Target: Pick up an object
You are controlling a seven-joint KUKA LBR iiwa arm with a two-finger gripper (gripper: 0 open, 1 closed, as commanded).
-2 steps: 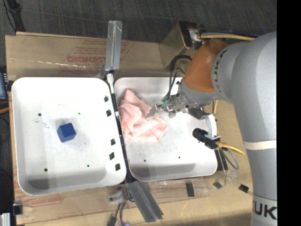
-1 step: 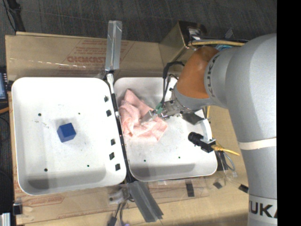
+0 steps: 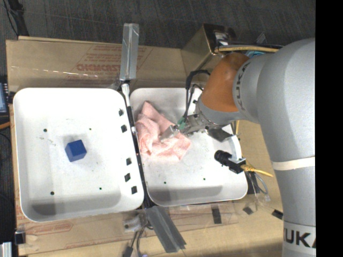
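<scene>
Reaching over pink cloth [image 3: 161, 135] in right bin [image 3: 225, 189]; my jaws sit at its 3 o'clock edge, opening and hold impossible to tell; best to pinch a raised fold, lift straight.

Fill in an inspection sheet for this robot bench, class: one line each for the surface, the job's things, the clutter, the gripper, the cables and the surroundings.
Surface: two shallow white bins side by side, left bin and right bin, resting on brown cardboard.
Job's things: a blue cube in the left bin; a crumpled pink cloth in the right bin, near the divider.
Clutter: nothing seen inside the bins beyond these.
Gripper: gripper sits at the pink cloth's right edge; finger state cannot be told.
Cables: a black cable loops by the wrist; a yellow-tipped lead lies at the right bin's rim.
Surroundings: dark carpet beyond the bench.
</scene>
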